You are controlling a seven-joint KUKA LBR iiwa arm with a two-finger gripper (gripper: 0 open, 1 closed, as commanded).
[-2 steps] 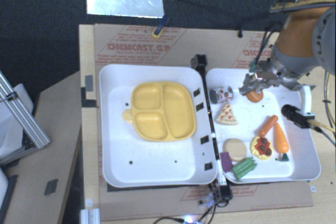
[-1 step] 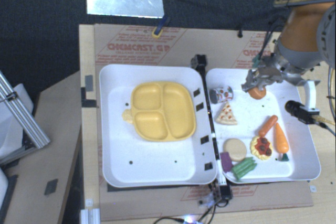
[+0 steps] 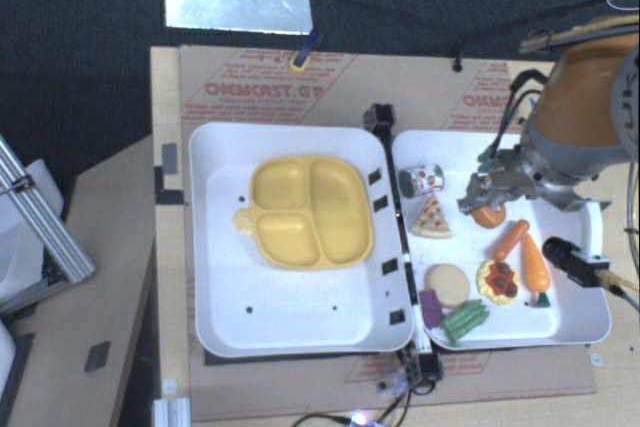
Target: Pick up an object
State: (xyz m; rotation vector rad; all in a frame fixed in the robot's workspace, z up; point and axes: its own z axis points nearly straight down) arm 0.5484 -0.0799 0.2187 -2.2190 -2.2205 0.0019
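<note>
The right bin point(image 3: 585, 320) holds several toy foods. My gripper point(image 3: 484, 199) hangs low over the bin's upper middle, right above a small orange item point(image 3: 491, 217) that it partly hides. Left of it lie a small tin can point(image 3: 423, 180) on its side and a pizza slice point(image 3: 433, 218). Below the gripper are a red sausage point(image 3: 510, 240), an orange carrot point(image 3: 535, 265) and a round yellow tart with red topping point(image 3: 498, 281). A tan bun point(image 3: 448, 282), a purple piece point(image 3: 431, 307) and green beans point(image 3: 465, 318) sit near the front left corner.
A yellow divided plate point(image 3: 305, 213) lies in the left bin point(image 3: 215, 245). A ridge with black clips point(image 3: 395, 225) separates the two bins. The arm reaches in from the right above the right bin's far edge.
</note>
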